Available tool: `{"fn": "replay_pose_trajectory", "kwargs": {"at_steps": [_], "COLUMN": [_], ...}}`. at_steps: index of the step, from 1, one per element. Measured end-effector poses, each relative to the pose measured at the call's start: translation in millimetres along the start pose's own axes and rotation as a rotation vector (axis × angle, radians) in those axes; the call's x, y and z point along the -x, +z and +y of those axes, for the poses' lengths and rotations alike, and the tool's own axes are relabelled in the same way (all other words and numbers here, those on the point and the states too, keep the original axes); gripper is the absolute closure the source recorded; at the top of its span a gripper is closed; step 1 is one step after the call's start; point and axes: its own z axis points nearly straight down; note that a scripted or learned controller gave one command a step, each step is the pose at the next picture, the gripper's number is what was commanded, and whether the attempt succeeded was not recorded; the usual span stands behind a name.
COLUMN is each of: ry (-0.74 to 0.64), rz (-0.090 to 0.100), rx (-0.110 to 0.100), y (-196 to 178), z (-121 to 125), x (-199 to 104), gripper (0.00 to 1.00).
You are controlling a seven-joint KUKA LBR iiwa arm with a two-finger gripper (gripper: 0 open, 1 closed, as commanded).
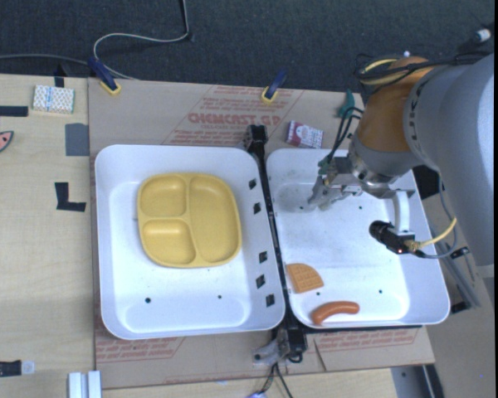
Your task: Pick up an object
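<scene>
The arm [448, 131] reaches in from the right, wrist bent down over the far part of the right bin [432, 305]. The claw [324, 196] sits low near the bin floor; whether it is released or clenched cannot be told. Nearer the camera than the claw lie a waffle [304, 278] and a sausage [334, 311], well apart from it. Left of the claw, a yellow plate [188, 220] lies in the left bin [116, 305].

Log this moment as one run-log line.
gripper: over right bin, nothing held | sausage, waffle: near front edge | yellow plate: left bin
</scene>
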Motion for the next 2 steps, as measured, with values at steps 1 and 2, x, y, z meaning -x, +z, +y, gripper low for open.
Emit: {"fn": "replay_pose_trajectory", "kwargs": {"at_steps": [1, 2], "ry": [0.000, -0.001], "rz": [0.000, 0.002], "rx": [0.000, -0.001], "y": [0.1, -9.1], "z": [-0.1, 0.0], "x": [0.1, -1.3], "gripper": [0.00, 1.00]}}
